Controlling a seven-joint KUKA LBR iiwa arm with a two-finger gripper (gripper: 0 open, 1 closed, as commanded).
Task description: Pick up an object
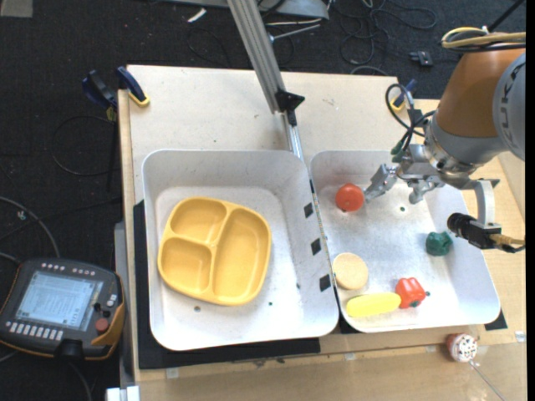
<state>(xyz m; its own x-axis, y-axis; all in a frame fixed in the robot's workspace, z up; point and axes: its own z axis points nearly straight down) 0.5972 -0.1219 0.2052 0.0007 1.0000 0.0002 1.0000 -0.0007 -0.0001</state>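
The right bin [468, 295] holds a red tomato-like ball [349, 197], a green lump [437, 242], a beige round piece [350, 271], a yellow banana-shaped piece [373, 305] and a red pepper-shaped piece [409, 291]. My gripper [399, 185] hangs over the upper part of this bin, just right of the red ball. Its two fingers stand apart, open, with nothing between them. One finger [379, 180] points toward the red ball, stopping a little short of it.
The left bin [159, 182] holds a yellow divided plate [216, 250]. A slanted metal pole [261, 44] runs down to the ridge between the bins. A teach pendant [57, 306] lies off the bench at lower left. A small ball [461, 347] lies beyond the right bin's front edge.
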